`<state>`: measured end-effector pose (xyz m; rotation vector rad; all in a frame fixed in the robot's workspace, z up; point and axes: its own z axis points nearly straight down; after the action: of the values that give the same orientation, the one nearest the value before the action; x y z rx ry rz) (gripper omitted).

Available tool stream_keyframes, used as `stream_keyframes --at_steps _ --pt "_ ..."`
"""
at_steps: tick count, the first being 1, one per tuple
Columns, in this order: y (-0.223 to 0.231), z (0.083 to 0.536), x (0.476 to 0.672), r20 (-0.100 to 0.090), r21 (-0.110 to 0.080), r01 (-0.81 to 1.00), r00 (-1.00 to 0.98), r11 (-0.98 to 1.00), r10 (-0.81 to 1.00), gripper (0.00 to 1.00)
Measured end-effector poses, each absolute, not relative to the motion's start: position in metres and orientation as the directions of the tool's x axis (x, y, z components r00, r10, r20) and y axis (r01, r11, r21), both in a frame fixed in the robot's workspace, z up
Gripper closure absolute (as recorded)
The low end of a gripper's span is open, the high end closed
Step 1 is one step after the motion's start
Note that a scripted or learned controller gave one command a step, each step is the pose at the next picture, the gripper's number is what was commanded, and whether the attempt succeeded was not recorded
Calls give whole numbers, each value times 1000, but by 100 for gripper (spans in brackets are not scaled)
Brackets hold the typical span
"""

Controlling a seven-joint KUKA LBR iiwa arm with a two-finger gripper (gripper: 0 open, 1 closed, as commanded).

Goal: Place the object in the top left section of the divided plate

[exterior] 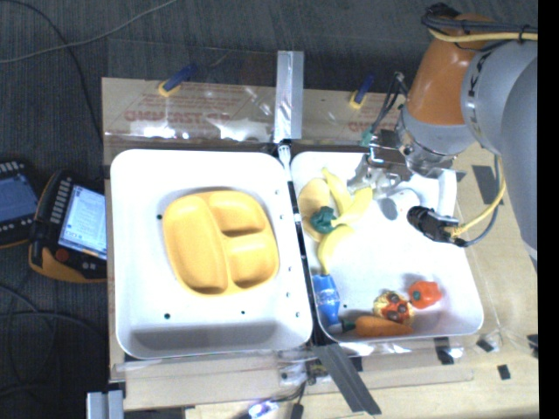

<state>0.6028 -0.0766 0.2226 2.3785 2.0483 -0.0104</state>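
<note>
A yellow divided plate (221,239) lies in the left bin (140,182), with nothing in its sections. In the right bin (454,269) a bunch of yellow bananas (336,212) lies at the upper left, with a small teal piece (323,220) on it. My gripper (374,182) hangs low over the upper part of the right bin, just right of the bananas' top end. I see nothing between its fingers.
Along the right bin's lower edge lie a blue bottle (327,298), a carrot (377,326), a spotted red and yellow toy (392,305) and a red tomato-like piece (424,293). A tablet and pendant (70,225) rest left of the bins.
</note>
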Motion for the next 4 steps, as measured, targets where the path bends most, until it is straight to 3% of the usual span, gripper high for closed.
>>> stream_keyframes --at_steps 1,2,3,4 --pt "-116 274 584 -3 -1 973 231 -231 973 100" --pt "-39 227 605 -2 -4 986 167 -167 986 100" --pt "-54 190 543 -1 -5 998 62 -62 998 100" --pt "14 202 573 1 -3 999 36 -36 999 100"
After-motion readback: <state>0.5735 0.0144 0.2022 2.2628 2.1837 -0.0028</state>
